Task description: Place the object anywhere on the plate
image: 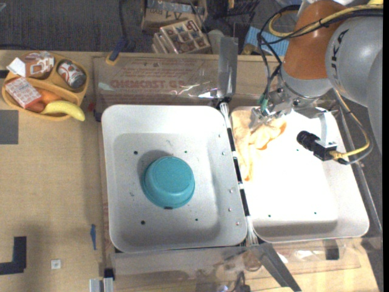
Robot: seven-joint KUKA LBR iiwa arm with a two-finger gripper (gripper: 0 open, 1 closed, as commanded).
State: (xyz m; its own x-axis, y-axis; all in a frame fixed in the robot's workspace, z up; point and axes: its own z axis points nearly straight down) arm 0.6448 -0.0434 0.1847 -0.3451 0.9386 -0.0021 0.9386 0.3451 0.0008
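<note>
At the far left of the bench, a yellow tray (12, 96) holds small packets, with a banana (64, 109) lying along its near edge. To its right, the left bin (121, 132) carries a teal plate (169, 181), turned rim down, near the middle of its floor. A clear plastic sheet (158, 83) lies on the bench behind this bin.

The right bin (304, 205) is brightly lit. In its far left corner lies a pale yellow-orange cloth (258, 140), crumpled against the wall next to the divider between the bins, well apart from the plate.

The gripper (267, 109) hangs directly over the cloth's upper edge, at or just above it. Glare and cabling hide whether its tips are spread or closed, and no cloth is seen between them. The grey arm (352, 47) with its orange band (310, 35) enters from the upper right.
</note>
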